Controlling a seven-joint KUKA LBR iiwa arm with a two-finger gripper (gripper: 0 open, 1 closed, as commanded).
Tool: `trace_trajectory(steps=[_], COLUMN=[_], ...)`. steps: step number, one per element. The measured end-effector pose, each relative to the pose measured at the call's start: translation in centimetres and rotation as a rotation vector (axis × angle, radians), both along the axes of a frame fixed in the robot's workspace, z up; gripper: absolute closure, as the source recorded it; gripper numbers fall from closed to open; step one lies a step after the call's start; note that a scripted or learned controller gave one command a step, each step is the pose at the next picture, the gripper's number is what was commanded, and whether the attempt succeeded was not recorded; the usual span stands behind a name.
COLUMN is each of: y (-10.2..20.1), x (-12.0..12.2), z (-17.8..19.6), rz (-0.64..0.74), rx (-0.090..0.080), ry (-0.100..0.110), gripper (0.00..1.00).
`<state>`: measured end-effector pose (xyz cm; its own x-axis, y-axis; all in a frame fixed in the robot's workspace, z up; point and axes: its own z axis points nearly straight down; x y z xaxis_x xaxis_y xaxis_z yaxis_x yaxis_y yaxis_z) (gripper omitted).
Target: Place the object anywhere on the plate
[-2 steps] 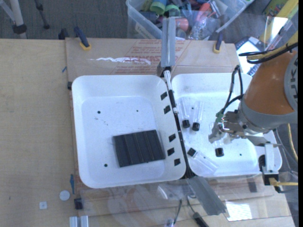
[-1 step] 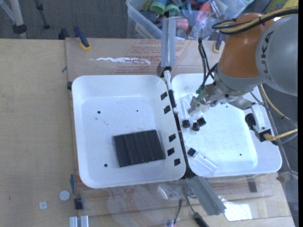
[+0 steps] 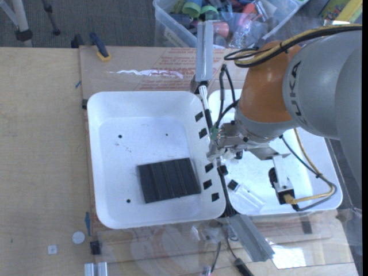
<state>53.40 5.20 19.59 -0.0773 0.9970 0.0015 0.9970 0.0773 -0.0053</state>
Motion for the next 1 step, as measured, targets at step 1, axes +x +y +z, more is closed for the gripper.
trace_trajectory(steps=[1], y=[4.16], x=[5.19], z=[4.79], rz=[-0.316], rx=[-0.003], ry=[-0.005], gripper=[1.00])
